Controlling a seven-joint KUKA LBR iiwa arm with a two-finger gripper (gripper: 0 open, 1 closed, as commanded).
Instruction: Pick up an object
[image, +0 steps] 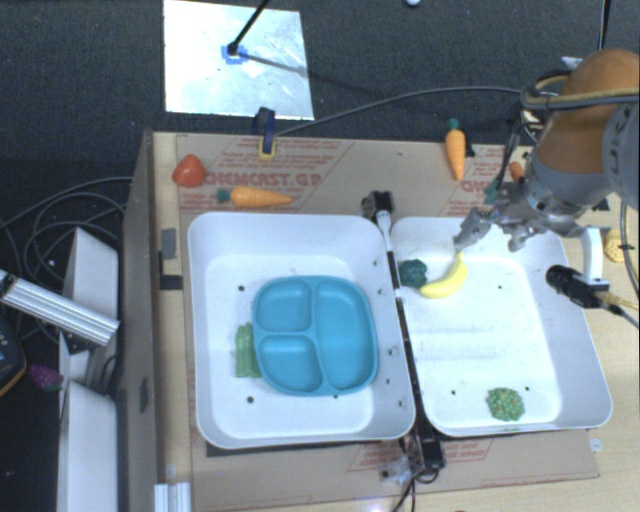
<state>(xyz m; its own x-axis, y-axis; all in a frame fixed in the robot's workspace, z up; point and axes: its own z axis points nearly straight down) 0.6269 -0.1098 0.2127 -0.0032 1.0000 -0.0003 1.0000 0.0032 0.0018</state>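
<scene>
The desk (300, 170) carries two white bins: the left bin (215, 300) at centre frame holds a blue divided plate (312, 335) with a green piece (245, 350) at its left edge, and the right bin (570, 360) holds the likeliest targets. The arm (590, 120) enters from the upper right, its fingers (497, 232) hanging over the right bin's upper rim; they look spread with nothing between them. The banana (445, 281) lies just below and left of them, long axis slanting from lower left to upper right, a dark green item (412, 271) touching or just beside its left end near the bin's left wall. A green lump (505, 403) sits well apart, lower right, with open floor around it.
</scene>
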